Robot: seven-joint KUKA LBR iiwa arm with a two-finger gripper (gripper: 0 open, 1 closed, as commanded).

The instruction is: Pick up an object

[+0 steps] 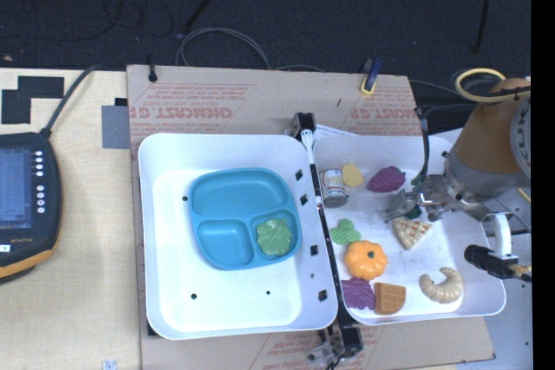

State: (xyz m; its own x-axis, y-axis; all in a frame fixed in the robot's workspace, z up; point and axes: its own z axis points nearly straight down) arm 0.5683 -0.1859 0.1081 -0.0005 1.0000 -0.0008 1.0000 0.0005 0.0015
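The right bin (486, 299) holds several toy foods. My gripper (411, 207) reaches in from the right and hangs low over the bin's middle. A pizza slice (410, 232) lies right below the gripper and touches or nearly touches its tip. Around it lie purple grapes (387, 179), a yellow piece (352, 176), a small can (333, 186), a green leaf piece (344, 231), an orange pumpkin (365, 259), a purple piece (357, 294), a waffle square (389, 297) and a croissant (442, 286).
The left bin (169, 290) carries a blue divided plate (227, 212) with a green lettuce piece (275, 236) in its right compartment. A black divider clamp (305, 127) sits between the bins. A teach pendant (22, 195) rests at the far left.
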